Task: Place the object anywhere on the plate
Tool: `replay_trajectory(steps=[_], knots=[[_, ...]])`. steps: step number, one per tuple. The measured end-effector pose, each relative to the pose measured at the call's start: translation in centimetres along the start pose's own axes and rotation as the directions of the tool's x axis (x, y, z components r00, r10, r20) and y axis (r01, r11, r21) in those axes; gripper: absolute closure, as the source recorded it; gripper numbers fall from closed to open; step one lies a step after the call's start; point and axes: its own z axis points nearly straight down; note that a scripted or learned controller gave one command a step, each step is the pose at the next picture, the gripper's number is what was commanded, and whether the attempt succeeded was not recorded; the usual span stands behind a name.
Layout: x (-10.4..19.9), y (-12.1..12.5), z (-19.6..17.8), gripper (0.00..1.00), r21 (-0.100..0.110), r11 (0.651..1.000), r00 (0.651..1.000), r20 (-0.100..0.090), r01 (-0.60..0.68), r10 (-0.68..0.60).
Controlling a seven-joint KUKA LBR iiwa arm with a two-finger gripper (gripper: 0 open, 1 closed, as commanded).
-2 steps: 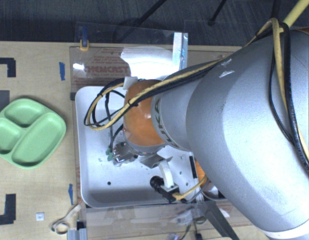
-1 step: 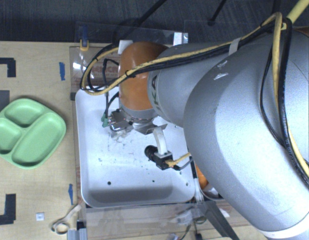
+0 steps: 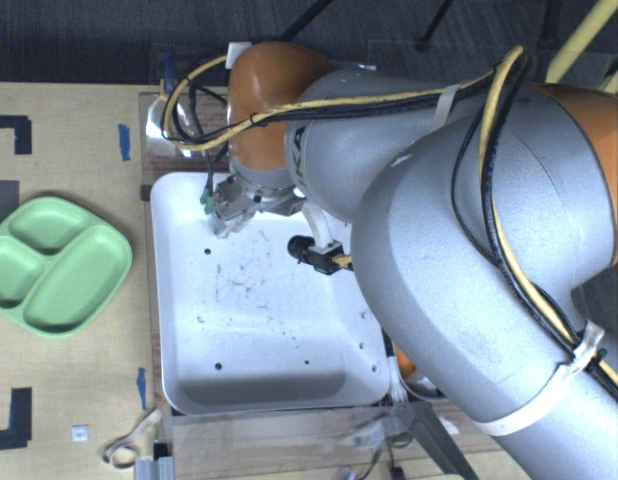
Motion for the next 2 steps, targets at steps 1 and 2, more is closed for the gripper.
replay_trajectory(steps=[1,2], knots=[[-4.4,-7.8,-0.1,1.00,0.000,0.983,0.983,0.001,0.185,-0.185],[-1.5,-5.8,-7.0,1.00,0.007,0.980,0.980,0.001,-0.198,0.198]])
